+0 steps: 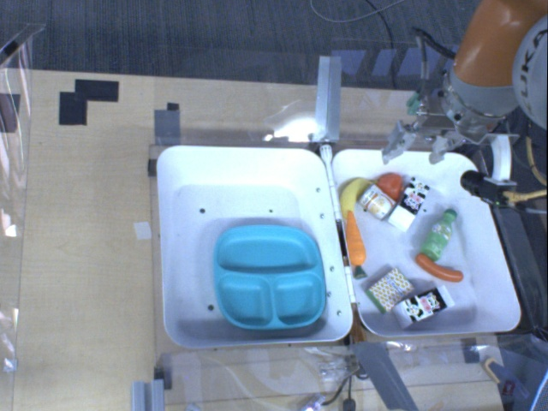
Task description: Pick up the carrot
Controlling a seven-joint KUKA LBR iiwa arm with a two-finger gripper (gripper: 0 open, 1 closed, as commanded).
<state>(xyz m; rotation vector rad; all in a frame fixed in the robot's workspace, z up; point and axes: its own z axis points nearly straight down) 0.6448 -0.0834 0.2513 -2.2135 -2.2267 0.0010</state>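
An orange carrot [354, 239] lies along the left wall of the right bin [492, 229], pointing toward the front, just below a yellow banana [350, 193]. My gripper [419, 146] hangs open over the back rim of the right bin, well above and to the right of the carrot, with nothing between its fingers.
The right bin also holds a small can [375, 202], a red tomato-like item [390, 183], two cow-print cartons [416, 197] [424, 305], a green bottle [437, 235], a sausage [439, 269] and a patterned box [390, 288]. A blue divided plate [269, 274] sits in the left bin [188, 229].
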